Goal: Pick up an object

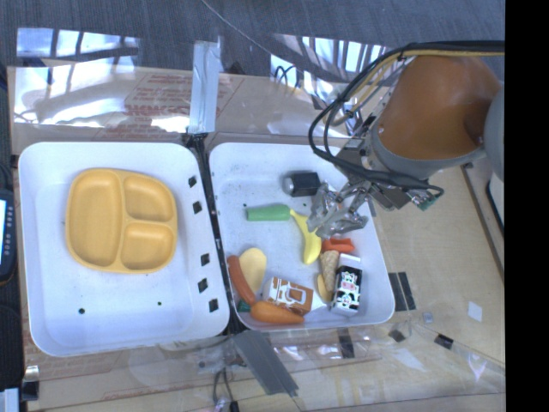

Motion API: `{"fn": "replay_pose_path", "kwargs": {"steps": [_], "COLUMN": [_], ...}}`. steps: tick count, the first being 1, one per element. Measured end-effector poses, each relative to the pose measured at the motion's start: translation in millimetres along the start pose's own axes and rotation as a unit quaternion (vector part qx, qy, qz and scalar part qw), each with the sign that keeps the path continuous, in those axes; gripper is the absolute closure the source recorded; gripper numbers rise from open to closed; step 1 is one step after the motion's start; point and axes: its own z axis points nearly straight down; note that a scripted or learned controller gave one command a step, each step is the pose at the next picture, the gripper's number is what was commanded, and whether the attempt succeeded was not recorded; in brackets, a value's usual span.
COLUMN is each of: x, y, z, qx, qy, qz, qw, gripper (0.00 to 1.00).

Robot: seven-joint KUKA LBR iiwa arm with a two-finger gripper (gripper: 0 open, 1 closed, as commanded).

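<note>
Seemingly upright banana (pixel 309 241) beneath end effector (pixel 337 217)

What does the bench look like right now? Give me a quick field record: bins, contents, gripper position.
left bin: holds a yellow divided plate
right bin: holds toy food and small items
green piece: lies near the bin's middle
banana: right of the green piece, under the gripper
dark cylinder: toward the far wall
cow-print carton: near right corner
carrot: against the near wall
gripper: low over the banana; grasp cannot be told
</note>
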Motion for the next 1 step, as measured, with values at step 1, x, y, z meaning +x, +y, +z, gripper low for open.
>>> {"fn": "replay_pose_path", "kwargs": {"steps": [1], "x": [7.7], "y": [40.5], "z": [95.2], "qx": [-0.007], "qy": [0.004], "qz": [0.050], "qw": [0.9987], "gripper": [1.00]}}
